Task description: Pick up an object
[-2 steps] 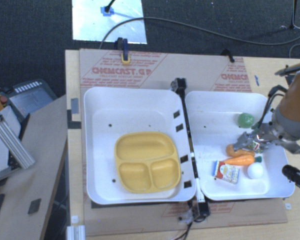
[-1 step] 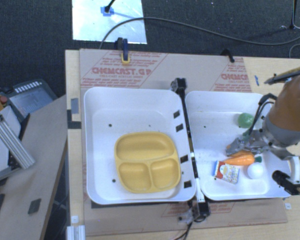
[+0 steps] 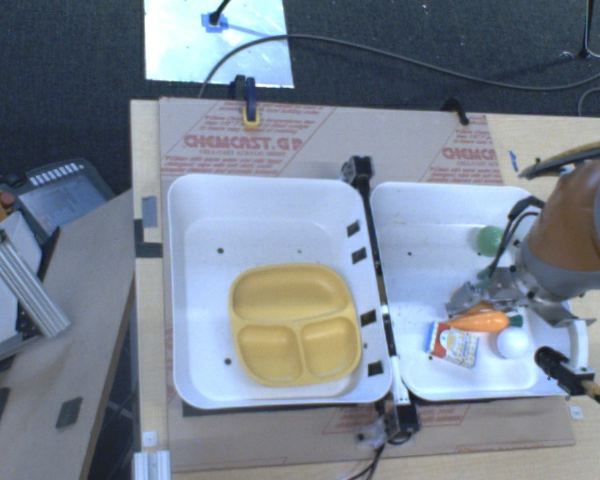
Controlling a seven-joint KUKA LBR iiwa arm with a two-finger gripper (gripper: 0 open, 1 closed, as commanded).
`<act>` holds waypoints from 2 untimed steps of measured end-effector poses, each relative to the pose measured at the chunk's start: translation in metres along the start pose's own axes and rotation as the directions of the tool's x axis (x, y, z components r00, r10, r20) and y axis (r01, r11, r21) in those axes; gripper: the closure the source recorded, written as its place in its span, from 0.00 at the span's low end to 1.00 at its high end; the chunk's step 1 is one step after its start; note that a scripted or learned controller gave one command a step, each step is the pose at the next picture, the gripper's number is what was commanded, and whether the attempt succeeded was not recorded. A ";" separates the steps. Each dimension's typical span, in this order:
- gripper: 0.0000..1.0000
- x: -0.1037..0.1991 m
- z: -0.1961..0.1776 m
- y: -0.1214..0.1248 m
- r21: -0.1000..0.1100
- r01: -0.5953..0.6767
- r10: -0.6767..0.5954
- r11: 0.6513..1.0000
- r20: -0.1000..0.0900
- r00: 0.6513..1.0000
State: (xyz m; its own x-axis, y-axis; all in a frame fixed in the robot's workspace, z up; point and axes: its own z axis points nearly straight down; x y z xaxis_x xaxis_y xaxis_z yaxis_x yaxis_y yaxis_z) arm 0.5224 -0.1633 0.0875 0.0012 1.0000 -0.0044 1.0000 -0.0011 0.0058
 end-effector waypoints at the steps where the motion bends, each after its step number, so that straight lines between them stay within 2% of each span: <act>1: 1.00 0.000 -0.013 0.003 -0.008 0.001 -0.001 1.000 0.001 1.000; 2: 1.00 -0.010 -0.063 0.003 0.000 0.000 0.000 1.000 -0.002 1.000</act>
State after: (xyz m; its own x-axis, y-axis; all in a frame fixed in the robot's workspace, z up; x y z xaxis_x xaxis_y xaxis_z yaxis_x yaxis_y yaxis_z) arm 0.5249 -0.1731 0.1501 0.0007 1.0000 -0.0024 1.0000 -0.0007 0.0058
